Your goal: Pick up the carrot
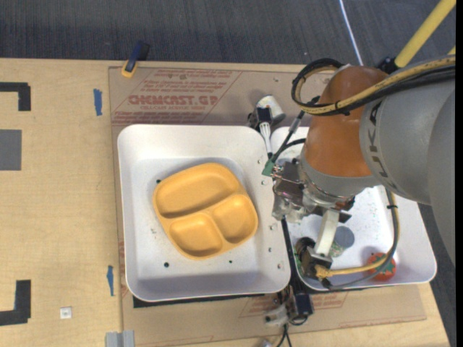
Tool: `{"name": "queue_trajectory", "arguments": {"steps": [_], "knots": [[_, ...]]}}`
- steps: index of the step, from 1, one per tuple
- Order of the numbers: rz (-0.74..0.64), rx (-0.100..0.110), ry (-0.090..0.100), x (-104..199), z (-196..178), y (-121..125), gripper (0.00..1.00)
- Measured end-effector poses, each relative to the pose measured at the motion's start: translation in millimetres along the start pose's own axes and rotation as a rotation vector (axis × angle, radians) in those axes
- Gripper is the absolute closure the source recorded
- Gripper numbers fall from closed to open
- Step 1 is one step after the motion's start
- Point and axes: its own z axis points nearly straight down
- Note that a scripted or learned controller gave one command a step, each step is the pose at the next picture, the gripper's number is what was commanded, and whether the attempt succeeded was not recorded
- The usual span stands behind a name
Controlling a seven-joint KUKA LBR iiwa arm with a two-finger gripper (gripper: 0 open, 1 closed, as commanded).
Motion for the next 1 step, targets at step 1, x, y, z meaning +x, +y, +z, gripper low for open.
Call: {"name": "queue_trajectory", "arguments": {"steps": [1], "knots": [[0.291,0.001,-0.001,28.1,14.8,-10.8,1.0]]}}
